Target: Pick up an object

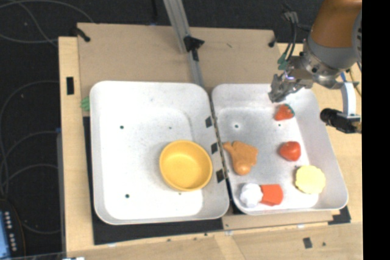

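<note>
Brown board covers the bench [140, 55], and the floor around it is dark with thin cables. Two white bins sit side by side on it. The left bin [128, 112] has a yellow bowl [185, 165] in it, close to the wall next to the other bin. The right bin [250, 109] has more things. A small red thing with a bit of green [283, 112] lies near the far side. A red round thing [290, 150] is a little closer to us. A pale yellow round thing [310, 179] sits near the front right corner. An orange-brown lump [241, 156] lies by the left wall. At the front, a white ball [250, 194] touches an orange-red block [272, 193].

The gripper [281, 89] hangs over the far part of the right bin, just beside the small red thing. I cannot tell how it is set. Nothing shows in its grasp.
</note>
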Controlling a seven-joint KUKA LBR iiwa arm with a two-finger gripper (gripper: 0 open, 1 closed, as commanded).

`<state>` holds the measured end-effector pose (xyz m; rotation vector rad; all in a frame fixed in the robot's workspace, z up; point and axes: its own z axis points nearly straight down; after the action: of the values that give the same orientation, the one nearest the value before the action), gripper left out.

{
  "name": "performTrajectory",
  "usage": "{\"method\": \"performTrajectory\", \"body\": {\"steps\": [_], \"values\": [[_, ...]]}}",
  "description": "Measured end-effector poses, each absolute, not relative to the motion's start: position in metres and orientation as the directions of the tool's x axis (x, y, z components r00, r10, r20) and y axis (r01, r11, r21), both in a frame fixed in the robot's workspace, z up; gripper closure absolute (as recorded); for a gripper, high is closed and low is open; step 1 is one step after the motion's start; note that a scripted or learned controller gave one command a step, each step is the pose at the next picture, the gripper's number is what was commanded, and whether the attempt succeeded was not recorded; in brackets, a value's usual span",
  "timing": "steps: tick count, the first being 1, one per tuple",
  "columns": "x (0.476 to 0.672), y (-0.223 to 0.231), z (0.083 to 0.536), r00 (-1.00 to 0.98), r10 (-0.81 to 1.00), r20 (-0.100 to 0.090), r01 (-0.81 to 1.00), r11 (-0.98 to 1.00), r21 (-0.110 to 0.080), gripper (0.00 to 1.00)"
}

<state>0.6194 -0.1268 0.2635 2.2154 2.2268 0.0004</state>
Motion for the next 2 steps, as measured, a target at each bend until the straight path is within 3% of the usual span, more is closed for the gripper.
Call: {"method": "performTrajectory", "body": {"steps": [2], "values": [[0.600, -0.021, 0.272, -0.008, 1.000, 0.002, 1.000, 0.008, 0.001, 1.00]]}}
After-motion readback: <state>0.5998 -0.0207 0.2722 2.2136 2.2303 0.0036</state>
